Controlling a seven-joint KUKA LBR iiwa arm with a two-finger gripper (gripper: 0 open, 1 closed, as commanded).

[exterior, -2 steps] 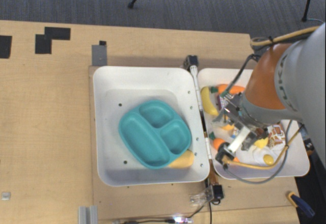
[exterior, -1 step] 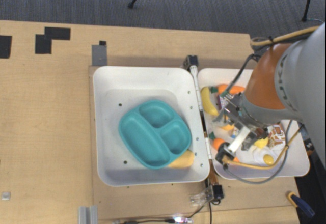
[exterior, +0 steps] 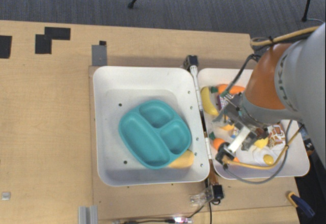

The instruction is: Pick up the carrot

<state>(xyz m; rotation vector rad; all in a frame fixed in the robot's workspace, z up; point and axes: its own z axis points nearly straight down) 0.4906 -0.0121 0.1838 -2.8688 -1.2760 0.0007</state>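
Note:
In the right bin (exterior: 298,167), a small orange piece (exterior: 218,142) that looks like the carrot lies near the left wall. My gripper (exterior: 232,125) is down in this bin, just above and right of that piece, amid the clutter. The arm hides much of the bin's middle. I see nothing clearly held.
A yellow banana (exterior: 206,101) lies along the right bin's left wall, with another orange item (exterior: 235,88) behind it. Small yellow pieces (exterior: 266,157) and a brown-and-white packet (exterior: 277,135) sit to the right. The left bin (exterior: 109,90) holds a teal divided plate (exterior: 155,134) over a yellow item (exterior: 184,160).

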